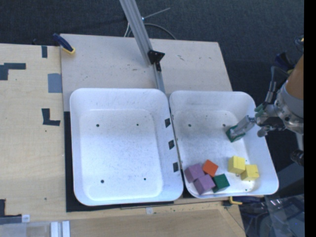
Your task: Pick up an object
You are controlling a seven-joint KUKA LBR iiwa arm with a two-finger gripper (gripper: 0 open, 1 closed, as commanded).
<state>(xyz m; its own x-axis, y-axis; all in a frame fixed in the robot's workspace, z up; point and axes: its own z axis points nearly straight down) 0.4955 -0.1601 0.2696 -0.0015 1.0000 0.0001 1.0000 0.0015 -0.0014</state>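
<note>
Starting at the left, the table (29,132) is light wood with a few grey tape marks, and a blue and yellow clamp (64,43) sits near its far edge. Next comes the left bin (79,132), white and speckled. A metal rail (138,28) slants down from the top toward the seam between the two bins.

The right bin (247,102) has all the blocks, bunched along its near edge: two purple blocks (198,177) touching each other, an orange block (210,167) just behind them, a dark green block (220,181) right beside the purple ones, then two yellow blocks (243,168) close together near the corner.

The pincer (236,131) reaches in from the right, low over the bin's right half, with a small green block (232,133) at its tip. Looks like it's clamped on that block, which sits well apart from the pile.
</note>
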